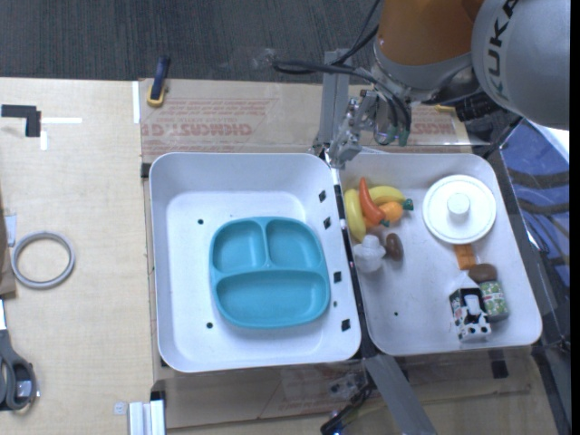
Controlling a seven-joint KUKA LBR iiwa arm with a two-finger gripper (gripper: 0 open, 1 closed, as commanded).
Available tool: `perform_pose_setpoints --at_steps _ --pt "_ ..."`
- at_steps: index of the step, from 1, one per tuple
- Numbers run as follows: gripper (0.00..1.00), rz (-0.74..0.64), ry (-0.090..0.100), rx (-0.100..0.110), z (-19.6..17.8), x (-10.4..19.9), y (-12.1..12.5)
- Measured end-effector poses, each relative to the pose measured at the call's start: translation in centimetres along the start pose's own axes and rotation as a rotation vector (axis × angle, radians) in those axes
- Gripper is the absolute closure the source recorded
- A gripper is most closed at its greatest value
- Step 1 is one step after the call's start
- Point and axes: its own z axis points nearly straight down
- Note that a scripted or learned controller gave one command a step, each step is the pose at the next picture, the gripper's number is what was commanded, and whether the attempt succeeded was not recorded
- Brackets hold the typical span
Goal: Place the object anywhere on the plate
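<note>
Your hand [376,125] hangs above the far edge of the right bin [412,329], close to the far corner it shares with the left bin [172,270], and the tangle of cables and metal there keeps you from telling how it is set; nothing shows in it. The grey arm [526,34] with its orange band [421,16] comes in over the far right corner of the tabletop [72,188]. The blue divided plate [268,272] lies flat in the middle of the left bin with all three compartments bare. The things you could pick all lie in the right bin: along its near-left side, by the wall between the bins, a cluster of toy food with a yellow banana [388,194], an orange-red pepper [370,208], a small orange piece [391,212], a pale yellow piece [353,216], a brown piece [393,245] and a white piece [368,256]. A round white lid [459,208] lies toward the bin's far right, and near its front right corner sit a black-and-white box [469,314], a small green can [493,299] and a brown lump [482,273]. On the pale wood tabletop left of the bins you see a grey ring [41,258] and scissors [16,379] at the left edge; brown cardboard [227,116] lies behind the bins, and dark carpet [181,16] beyond.
</note>
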Motion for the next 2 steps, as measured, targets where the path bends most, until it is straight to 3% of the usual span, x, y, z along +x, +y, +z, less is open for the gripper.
perform_pose_setpoints --at_steps 1,2 --pt "1.0 -0.217 0.0 -0.001 3.6 2.4 -6.1" --pt "1.0 -0.621 -0.003 -0.002 -4.0 6.9 -8.8"
